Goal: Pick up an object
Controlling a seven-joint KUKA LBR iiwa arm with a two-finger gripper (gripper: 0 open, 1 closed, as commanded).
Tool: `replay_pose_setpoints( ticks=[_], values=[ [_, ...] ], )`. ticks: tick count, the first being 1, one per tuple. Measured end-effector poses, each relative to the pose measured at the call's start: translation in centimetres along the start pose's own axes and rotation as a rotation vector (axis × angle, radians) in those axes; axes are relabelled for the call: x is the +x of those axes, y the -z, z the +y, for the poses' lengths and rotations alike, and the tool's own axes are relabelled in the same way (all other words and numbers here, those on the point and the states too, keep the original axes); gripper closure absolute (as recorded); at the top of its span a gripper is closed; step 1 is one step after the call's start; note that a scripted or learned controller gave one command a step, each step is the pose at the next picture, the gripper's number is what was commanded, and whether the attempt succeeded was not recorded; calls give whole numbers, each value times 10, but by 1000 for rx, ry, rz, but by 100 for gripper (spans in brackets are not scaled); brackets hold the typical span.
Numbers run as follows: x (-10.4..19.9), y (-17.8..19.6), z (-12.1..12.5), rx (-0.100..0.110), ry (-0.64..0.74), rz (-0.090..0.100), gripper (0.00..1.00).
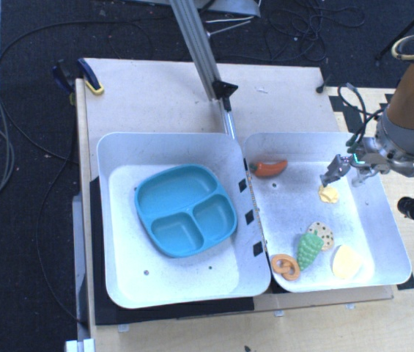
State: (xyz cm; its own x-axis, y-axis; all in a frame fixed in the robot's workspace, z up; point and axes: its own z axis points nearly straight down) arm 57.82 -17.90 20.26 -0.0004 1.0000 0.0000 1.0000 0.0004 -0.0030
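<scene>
My gripper [336, 171] hangs over the upper right part of the right bin [382, 229], reaching in from the right. Just below its tip lies a small pale yellow piece [329, 194]; whether they touch I cannot tell. An orange-red sausage-shaped toy [269, 168] lies at the bin's far left. Toward the front are a green knobbly toy [308, 251], a speckled cookie [323, 233] touching its top, an orange pretzel [285, 266] and a round pale yellow toy [346, 262].
The left bin [119, 270] holds a blue divided plate [186, 210]. A slanted metal pole [199, 42] comes down to the bins' shared far edge. Black clips sit along the divider [250, 215]. Cables run behind the bench.
</scene>
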Motion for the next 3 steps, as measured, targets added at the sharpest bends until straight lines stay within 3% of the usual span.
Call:
replay_pose_setpoints(
  ticks=[1, 3],
  values=[
    [0, 1, 1, -3, 0, -1, 0],
    [6, -86, 0, 1, -1, 1, 0]
  ],
)
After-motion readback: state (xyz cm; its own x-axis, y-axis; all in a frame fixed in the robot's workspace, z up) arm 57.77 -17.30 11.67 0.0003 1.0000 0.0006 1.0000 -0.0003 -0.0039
